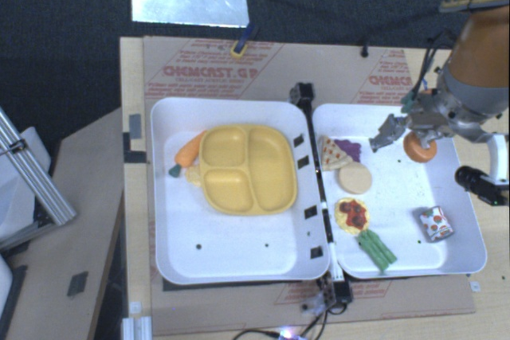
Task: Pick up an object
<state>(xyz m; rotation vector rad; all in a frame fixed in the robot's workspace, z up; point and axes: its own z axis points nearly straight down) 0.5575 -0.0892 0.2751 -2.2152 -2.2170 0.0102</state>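
Observation:
My gripper (405, 136) hangs over the back of the right bin (466, 259), on the grey arm with the orange band coming in from the right. An orange ball-like fruit (420, 150) lies just under and to the right of it; whether they touch I cannot tell. Also in this bin are a pizza slice (332, 154) with purple grapes (349, 147) beside it, a pale round biscuit (355, 178), a red and yellow food piece (352, 213), a green pod (376, 249) and a small red-patterned can (434, 224).
The left bin (171, 251) holds a yellow divided plate (243, 170), with an orange carrot (189, 149) and a small green piece (174, 170) at its left side. A black clamp rail (317, 195) runs between the bins. A black fitting (478, 184) juts in at the right.

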